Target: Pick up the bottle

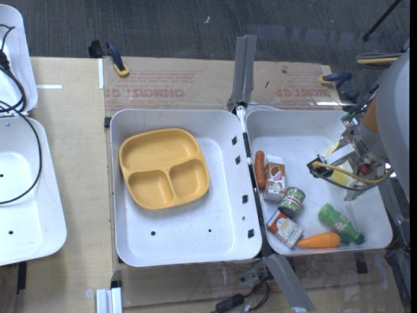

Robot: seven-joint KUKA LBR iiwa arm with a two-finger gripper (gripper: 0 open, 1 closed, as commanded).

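The green bottle (337,222) lies on its side in the right bin (306,135), near the front right corner, with its dark cap pointing toward the bin's front right. My gripper (354,175) hangs over the right side of that bin, above and slightly behind the bottle and apart from it. Nothing shows between its fingers.
An orange carrot (319,241) lies just in front of the bottle. To the left are a green can (292,201), two small cartons (275,180) (285,229) and a hot dog (260,168). The left bin (189,240) holds a yellow divided plate (164,168).
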